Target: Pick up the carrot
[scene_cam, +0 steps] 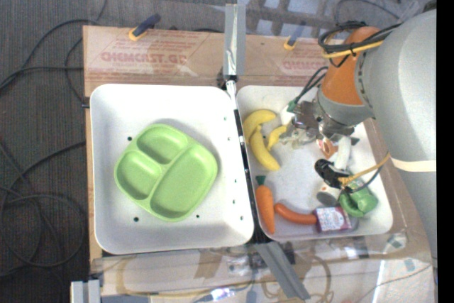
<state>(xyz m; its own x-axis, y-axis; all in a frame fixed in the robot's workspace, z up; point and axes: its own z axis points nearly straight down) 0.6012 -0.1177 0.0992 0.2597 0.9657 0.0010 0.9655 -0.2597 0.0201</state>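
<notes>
Orange carrot (pixel 264 208) lying along right bin (pixel 369 223) left wall; end effector (pixel 306 125) hovering near bananas (pixel 261 138), grip state unclear.

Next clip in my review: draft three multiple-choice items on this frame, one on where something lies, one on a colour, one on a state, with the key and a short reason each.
1. Where does the carrot lie?
A. In the left bin, on the plate
B. In the right bin, by its left wall near the front
C. On the cardboard behind the bins

2. What colour is the divided plate in the left bin?
A. Green
B. Red
C. Blue

3. How does the carrot stand with the tool?
A. Held in the tool
B. Lying in the bin, apart from the tool
C. Hanging over the left bin

Key: 1 B, the carrot lies along the left wall of the right bin, below the bananas. 2 A, the plate is light green. 3 B, the tool is over the back of the bin, beside the bananas.
</notes>
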